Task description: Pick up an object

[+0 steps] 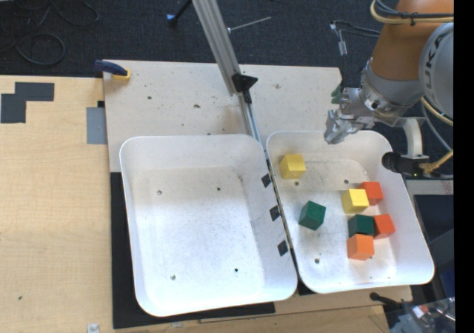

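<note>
The gripper (339,132) is hanging over the far rim of the right bin (415,268), and whether it is open or closed I cannot tell, since it is reading as one small grey cluster at this size; nothing is showing in its grasp. Above it the grey wrist is rising into the orange band (409,24) of the arm, which is reaching in beyond the right bin's far right corner.

Inside the right bin, a yellow cube (292,166) is sitting near the far left corner, nearest to the gripper but apart from it. A green cube (312,214) is lying tilted near the bin's middle left. Toward the bin's right side a cluster is sitting close together: a second yellow cube (355,200) is touching or just beside an orange block (372,192); nearer the camera a dark green cube (361,225) is sitting beside another orange block (384,226), and a third orange cube (360,247) is lying at the cluster's near end.

The left bin (141,176) is lying just beside the right bin, their rims meeting along a divider with black clips (274,212). An aluminium bar (218,35) is slanting away from the far end of that divider.
</note>
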Controlling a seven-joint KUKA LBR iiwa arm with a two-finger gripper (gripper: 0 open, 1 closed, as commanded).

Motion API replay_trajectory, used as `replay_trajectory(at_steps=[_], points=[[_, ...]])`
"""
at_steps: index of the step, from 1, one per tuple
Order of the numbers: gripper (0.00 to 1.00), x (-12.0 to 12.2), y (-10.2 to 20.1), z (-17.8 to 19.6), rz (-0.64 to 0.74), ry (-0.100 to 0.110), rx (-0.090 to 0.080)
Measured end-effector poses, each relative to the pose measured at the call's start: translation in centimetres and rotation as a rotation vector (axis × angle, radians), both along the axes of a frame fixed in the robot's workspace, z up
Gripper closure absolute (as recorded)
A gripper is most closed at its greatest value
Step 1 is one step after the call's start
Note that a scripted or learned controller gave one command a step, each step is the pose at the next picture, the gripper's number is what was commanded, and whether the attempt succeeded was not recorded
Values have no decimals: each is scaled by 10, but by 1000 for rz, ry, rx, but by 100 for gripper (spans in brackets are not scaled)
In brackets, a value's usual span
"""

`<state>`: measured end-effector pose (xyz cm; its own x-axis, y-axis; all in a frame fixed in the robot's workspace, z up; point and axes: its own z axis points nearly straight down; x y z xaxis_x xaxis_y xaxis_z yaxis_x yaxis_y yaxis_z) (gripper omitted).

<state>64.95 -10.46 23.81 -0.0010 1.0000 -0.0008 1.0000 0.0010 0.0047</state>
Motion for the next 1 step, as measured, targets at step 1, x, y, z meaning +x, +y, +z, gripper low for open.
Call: replay_trajectory(at_steps=[1], points=[[100,1,-2,39,1,2,0]])
